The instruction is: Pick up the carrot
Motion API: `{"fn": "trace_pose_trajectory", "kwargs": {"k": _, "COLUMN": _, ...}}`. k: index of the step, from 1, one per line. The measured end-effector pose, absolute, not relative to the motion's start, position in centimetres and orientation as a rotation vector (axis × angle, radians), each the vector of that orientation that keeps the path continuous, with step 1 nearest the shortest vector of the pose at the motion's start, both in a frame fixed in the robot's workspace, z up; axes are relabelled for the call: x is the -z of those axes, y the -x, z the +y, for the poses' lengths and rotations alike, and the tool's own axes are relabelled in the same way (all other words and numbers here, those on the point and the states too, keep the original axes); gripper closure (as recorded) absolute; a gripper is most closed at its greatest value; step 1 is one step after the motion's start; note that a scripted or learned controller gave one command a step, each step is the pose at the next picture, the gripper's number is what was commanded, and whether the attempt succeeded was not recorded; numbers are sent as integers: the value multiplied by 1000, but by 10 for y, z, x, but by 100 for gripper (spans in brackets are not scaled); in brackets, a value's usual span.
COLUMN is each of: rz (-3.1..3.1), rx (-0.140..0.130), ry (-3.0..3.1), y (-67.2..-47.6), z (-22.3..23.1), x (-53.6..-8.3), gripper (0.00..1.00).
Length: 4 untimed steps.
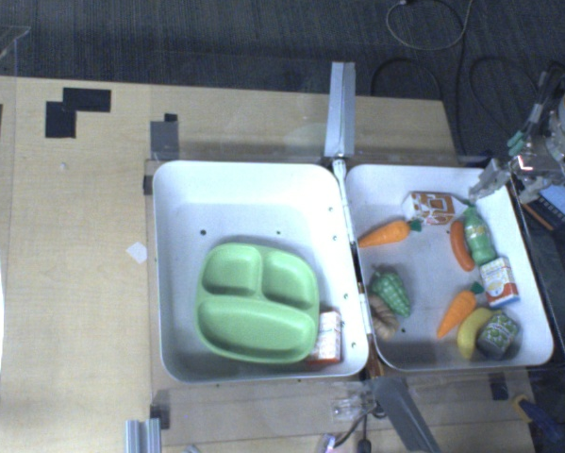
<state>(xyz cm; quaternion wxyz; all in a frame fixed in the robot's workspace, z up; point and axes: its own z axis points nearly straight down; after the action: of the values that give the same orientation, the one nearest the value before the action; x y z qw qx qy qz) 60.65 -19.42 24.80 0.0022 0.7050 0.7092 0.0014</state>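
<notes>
End effector, state unclear, hovers over right bin holding carrot and bottle.

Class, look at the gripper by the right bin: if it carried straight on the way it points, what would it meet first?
Probably the green bottle: the gripper points down-left over the right bin. Depth is unclear.

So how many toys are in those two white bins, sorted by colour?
Orange: 3, carrot, carrot, one under the green bottle
Green: 4, divided plate, bottle, leafy vegetable, small can
Yellow: 1, banana
White and mixed cartons: 3
Total: 11
</notes>
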Motion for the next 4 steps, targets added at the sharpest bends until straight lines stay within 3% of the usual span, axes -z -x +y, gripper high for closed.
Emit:
{"fn": "trace_pose_trajectory", "kwargs": {"k": 1, "rz": 2338, "rx": -8, "ry": -2088, "y": -587, "z": -168, "x": -97, "gripper": 0}}
{"fn": "trace_pose_trajectory", "kwargs": {"k": 2, "rz": 2512, "rx": 13, "ry": -1882, "y": -649, "z": -133, "x": -89, "gripper": 0}}
{"fn": "trace_pose_trajectory", "kwargs": {"k": 3, "rz": 2592, "rx": 36, "ry": -1767, "y": -657, "z": -126, "x": -90, "gripper": 0}}
{"fn": "trace_pose_trajectory", "kwargs": {"k": 4, "rz": 2479, "rx": -7, "ry": -1915, "y": -633, "z": -154, "x": -89, "gripper": 0}}
